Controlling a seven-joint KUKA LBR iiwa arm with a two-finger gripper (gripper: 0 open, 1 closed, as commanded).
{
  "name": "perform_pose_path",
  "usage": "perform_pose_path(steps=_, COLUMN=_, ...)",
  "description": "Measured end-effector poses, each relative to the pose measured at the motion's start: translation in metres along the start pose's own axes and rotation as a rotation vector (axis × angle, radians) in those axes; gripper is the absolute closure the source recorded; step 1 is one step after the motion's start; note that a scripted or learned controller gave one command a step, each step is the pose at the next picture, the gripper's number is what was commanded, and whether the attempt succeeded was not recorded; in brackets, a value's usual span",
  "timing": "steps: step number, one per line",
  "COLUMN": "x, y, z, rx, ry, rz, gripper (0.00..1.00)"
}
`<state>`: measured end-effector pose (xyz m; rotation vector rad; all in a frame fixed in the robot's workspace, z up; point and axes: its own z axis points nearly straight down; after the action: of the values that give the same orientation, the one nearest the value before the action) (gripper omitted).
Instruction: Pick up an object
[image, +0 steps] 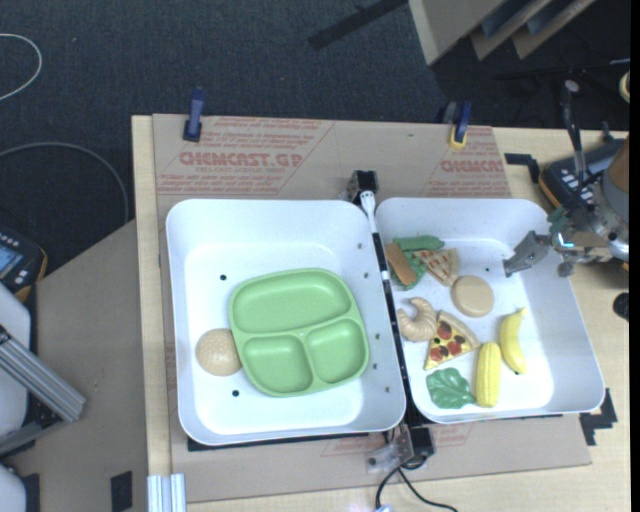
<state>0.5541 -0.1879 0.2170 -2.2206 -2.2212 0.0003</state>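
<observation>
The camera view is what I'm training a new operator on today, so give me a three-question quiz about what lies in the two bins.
1. True or false: the green divided tray lies in the right bin.
2. Which item lies beside the tray in the left bin? A) banana B) round tan cookie C) pizza slice
3. Fill in: the gripper is above the right bin's ____ corner, the one away from the camera and next to the arm.

Key:
1. False; it is in the left bin.
2. B, the round tan cookie, at the tray's left edge.
3. Far right. The banana and pizza slice lie nearer the camera.
</observation>
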Motion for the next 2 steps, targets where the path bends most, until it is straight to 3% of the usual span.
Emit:
perform_pose_path(steps=1, x=0.030, y=-0.058, z=0.093, rx=0.012, ry=0.005, rz=0.001, gripper=0.00)
perform_pose_path(steps=2, x=0.062, y=-0.073, z=0.132, rx=-0.008, ry=-0.003, rz=0.002, gripper=0.00)
